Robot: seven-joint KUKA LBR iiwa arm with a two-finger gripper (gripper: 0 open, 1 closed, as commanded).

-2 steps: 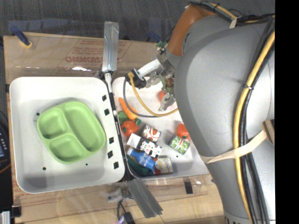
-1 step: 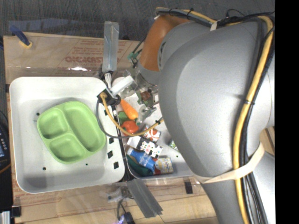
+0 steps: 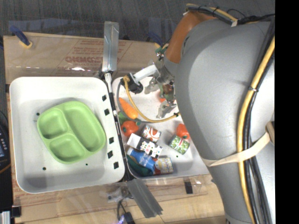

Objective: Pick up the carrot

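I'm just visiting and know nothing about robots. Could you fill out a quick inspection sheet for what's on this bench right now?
Surface: two shallow white bins side by side, left bin and right bin, on a bench with a brown sheet beneath.
Job's things: carrot lying near the right bin's left wall, not held.
Clutter: green divided plate in the left bin; a heap of small packages and cans in the right bin, below the carrot.
Grippers: gripper above the right bin, to the right of the carrot; finger state unclear.
Cables: yellow cable along the arm; another looping near the wrist.
Surroundings: dark carpeted floor.
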